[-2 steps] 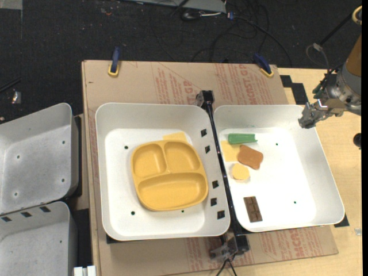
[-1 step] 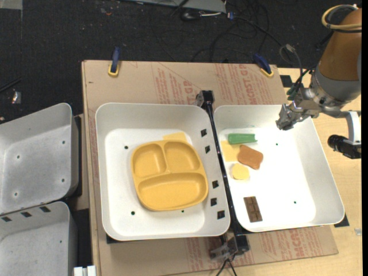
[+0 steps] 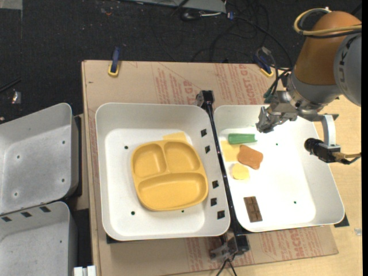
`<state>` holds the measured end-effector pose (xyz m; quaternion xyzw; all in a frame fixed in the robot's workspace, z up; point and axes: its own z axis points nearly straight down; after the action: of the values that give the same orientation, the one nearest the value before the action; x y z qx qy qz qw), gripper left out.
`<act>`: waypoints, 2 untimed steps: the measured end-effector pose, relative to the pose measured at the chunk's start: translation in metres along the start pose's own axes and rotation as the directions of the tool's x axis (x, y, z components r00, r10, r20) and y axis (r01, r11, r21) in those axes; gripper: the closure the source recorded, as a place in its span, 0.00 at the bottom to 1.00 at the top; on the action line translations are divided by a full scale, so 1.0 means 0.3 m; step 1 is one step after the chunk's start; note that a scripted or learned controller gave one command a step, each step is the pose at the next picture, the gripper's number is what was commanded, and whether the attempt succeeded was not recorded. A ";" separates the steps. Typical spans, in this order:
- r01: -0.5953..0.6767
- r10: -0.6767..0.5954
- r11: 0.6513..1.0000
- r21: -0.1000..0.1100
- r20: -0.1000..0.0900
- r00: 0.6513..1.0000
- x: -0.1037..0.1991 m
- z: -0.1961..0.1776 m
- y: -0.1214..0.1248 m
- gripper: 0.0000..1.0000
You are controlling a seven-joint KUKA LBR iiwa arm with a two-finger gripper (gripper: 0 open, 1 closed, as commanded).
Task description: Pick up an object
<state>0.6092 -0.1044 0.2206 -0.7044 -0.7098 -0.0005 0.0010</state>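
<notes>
In the right bin point(image 3: 310, 211) lie a green bar point(image 3: 241, 137), an orange-brown chunk point(image 3: 250, 156), a pale yellow flat piece point(image 3: 229, 152), a small yellow round piece point(image 3: 240, 172) and a brown block point(image 3: 252, 208). My gripper point(image 3: 265, 124) hangs over the bin's upper middle, just right of and above the green bar. Nothing shows between its tips. A yellow divided tray point(image 3: 169, 174) lies in the left bin point(image 3: 115, 154), with a pale yellow piece point(image 3: 176, 137) peeking out at its top edge.
The two bins sit side by side on a cardboard-covered bench, with a black divider rail point(image 3: 217, 165) between them. A black fitting point(image 3: 319, 148) on the arm overhangs the right bin's right side. Spare white bins point(image 3: 34, 154) rest at the far left.
</notes>
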 end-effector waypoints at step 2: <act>0.001 -0.001 1.000 -0.002 0.000 1.000 0.349 -0.025 -0.015 1.00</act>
<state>0.6038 0.0002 0.2283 -0.7040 -0.7102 -0.0013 0.0002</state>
